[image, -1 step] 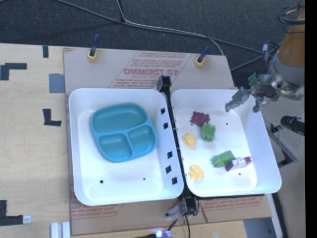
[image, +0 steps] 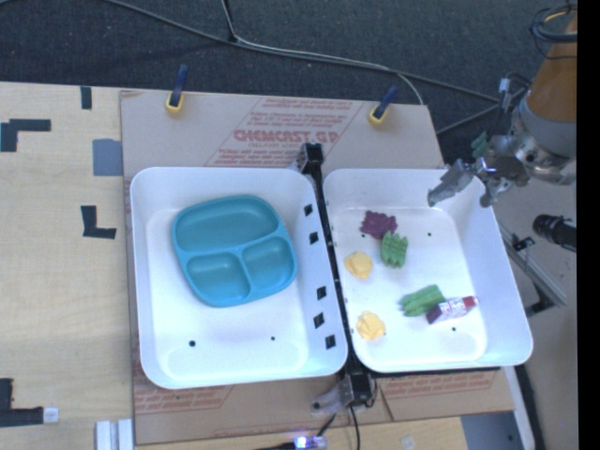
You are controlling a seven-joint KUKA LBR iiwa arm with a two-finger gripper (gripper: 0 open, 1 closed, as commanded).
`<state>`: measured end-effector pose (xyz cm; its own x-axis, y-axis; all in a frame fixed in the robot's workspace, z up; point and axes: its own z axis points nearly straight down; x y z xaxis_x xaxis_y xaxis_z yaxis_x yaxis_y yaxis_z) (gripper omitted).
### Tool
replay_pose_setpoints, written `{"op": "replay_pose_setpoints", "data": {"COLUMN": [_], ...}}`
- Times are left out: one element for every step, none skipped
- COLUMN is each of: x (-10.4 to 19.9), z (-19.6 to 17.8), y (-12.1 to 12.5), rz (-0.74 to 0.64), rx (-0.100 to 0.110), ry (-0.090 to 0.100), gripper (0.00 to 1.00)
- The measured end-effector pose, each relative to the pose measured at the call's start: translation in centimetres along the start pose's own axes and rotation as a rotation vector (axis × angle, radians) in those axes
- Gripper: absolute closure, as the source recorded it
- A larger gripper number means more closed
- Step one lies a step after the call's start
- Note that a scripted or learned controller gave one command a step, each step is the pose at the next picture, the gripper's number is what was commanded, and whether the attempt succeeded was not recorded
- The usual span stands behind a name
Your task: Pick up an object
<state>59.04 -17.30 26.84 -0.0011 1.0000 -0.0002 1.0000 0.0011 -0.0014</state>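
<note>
My gripper [image: 463, 193] hangs over the far right corner of the right bin [image: 497, 279], open, with nothing between its fingers. In that bin lie a purple piece [image: 379, 222], a dark green piece [image: 394, 249] just below it, and a yellow piece [image: 358, 265] to their left. Nearer the front are a second yellow piece [image: 371, 325], a light green piece [image: 422, 300] and a small red and purple tube [image: 452, 308] touching it. The gripper is apart from all of them, up and to their right.
The left bin [image: 159, 336] holds a blue divided plate [image: 234, 248]. A black divider [image: 321, 251] runs between the bins. Two yellow and blue clamps [image: 175, 97] [image: 382, 109] pin the cardboard sheet at the back. Cables cross the dark floor beyond.
</note>
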Motion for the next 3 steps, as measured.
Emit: {"op": "replay_pose_setpoints", "data": {"x": [0.6,0.6,1.0], "z": [4.4,10.6,15.2], "y": [-0.5,0.1,-0.6], "rz": [0.000,0.000,0.000], "rx": [0.000,0.006,0.003], "ry": [-0.001,0.001,0.000], "gripper": [0.00,0.00,0.00]}}
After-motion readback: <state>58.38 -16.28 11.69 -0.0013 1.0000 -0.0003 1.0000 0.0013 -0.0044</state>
